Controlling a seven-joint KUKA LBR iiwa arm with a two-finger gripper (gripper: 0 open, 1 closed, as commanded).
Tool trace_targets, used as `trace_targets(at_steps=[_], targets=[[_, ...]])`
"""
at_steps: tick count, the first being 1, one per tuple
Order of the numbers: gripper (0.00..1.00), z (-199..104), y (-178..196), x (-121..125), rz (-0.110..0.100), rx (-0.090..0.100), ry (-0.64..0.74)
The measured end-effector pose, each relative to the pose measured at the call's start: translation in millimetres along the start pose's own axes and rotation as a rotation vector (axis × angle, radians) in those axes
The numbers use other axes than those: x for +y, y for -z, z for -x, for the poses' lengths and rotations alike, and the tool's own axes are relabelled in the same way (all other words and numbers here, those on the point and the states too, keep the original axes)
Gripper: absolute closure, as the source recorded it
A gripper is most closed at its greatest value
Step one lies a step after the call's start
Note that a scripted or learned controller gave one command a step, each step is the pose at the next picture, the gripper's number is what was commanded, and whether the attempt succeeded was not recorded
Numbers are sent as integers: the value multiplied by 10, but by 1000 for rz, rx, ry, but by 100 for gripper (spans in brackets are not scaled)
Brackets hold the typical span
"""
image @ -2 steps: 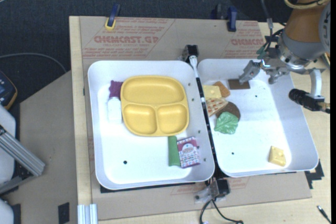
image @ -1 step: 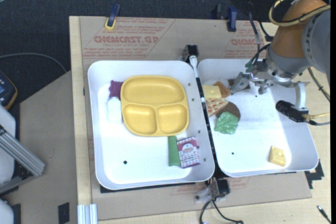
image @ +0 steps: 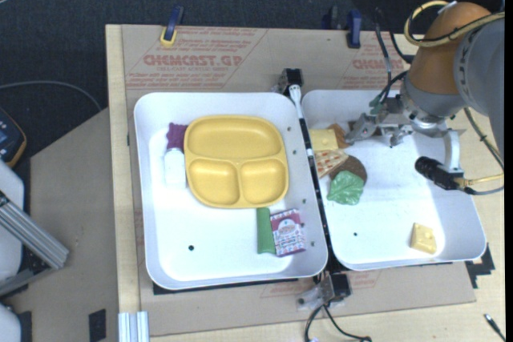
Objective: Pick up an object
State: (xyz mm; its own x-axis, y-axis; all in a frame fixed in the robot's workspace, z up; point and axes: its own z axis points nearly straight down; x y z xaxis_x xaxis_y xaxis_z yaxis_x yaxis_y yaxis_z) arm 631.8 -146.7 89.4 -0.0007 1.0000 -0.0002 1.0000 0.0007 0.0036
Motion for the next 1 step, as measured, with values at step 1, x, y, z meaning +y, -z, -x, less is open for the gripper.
trace_targets(at_steps=[1], targets=[[100, 2, 83, -7, 1, -2, -1]])
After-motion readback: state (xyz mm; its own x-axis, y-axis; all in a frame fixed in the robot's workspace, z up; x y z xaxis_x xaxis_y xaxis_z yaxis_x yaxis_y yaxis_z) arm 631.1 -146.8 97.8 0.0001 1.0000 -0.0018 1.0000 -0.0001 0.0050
